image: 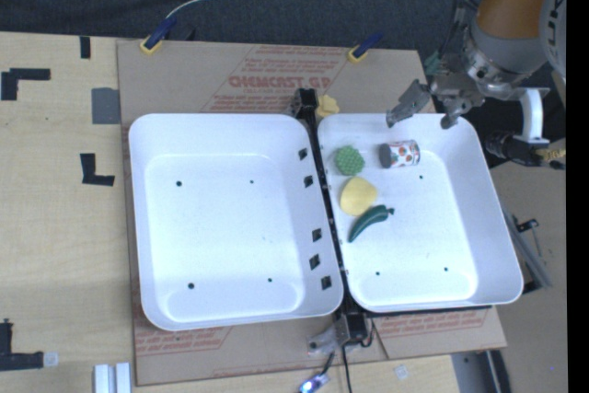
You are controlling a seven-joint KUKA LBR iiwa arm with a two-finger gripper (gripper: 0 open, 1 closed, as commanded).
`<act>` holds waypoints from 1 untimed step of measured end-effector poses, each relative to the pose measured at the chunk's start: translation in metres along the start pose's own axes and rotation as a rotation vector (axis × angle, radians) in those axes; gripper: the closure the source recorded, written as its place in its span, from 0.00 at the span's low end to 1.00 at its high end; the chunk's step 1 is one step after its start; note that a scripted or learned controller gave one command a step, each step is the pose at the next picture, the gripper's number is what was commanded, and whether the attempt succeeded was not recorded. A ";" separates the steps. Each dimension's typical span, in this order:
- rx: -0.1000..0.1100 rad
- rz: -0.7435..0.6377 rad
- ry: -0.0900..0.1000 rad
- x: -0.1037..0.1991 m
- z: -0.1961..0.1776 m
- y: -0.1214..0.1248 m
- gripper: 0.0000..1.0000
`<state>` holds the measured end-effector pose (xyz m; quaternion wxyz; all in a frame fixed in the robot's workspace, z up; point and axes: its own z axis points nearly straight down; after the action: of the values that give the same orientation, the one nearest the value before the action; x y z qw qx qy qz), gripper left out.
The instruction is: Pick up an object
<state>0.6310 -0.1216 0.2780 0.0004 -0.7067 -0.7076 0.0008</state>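
Observation:
Four objects lie in the right bin [460, 281]. A small red and white can [400, 155] rests on its side near the far wall. Left of it is a green bumpy ball [349, 161]. A yellow lemon-like piece [358, 195] sits below that, and a dark green pepper [369, 221] lies just in front of it. My gripper [427, 109] hangs open above the far edge of the right bin, a little beyond and to the right of the can, with nothing between its fingers.
The left bin [221, 290] stands beside the right one, joined by a black clipped divider [317, 207]. Both rest on a cardboard sheet [267, 78] held by blue and yellow clamps. A cable runs across the dark backdrop.

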 end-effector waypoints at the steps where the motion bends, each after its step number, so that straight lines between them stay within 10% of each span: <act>1: 0.004 -0.007 0.002 0.081 0.046 0.014 0.00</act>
<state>0.6447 -0.0405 0.2316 0.0025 -0.7043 -0.7099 0.0013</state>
